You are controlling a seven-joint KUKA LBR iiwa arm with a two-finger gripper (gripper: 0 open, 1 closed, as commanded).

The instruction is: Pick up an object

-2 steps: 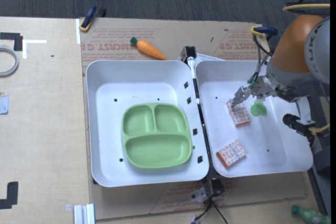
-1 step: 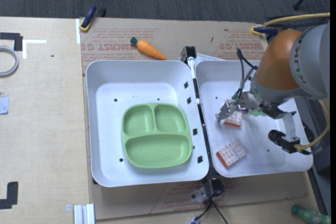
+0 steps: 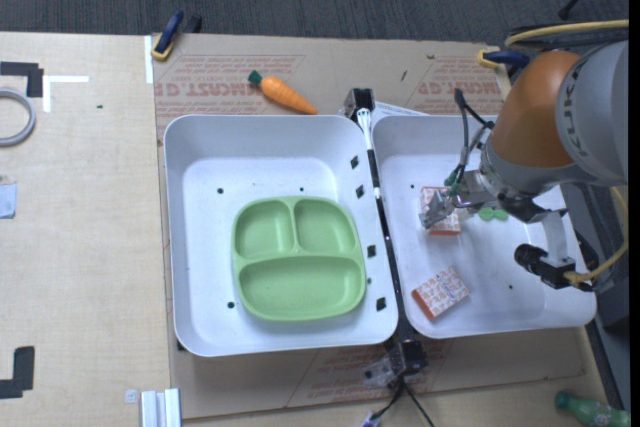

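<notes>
Touching gripper (image 3: 441, 208), small box (image 3: 445, 224), right bin (image 3: 560, 310)

My grey arm (image 3: 600, 115) coming in from the right, orange band (image 3: 535, 110) bent over above my wrist, my gripper (image 3: 440, 210) pointing down and to the left, low over the right side

Glossy green plastic plate (image 3: 298, 259)
</notes>
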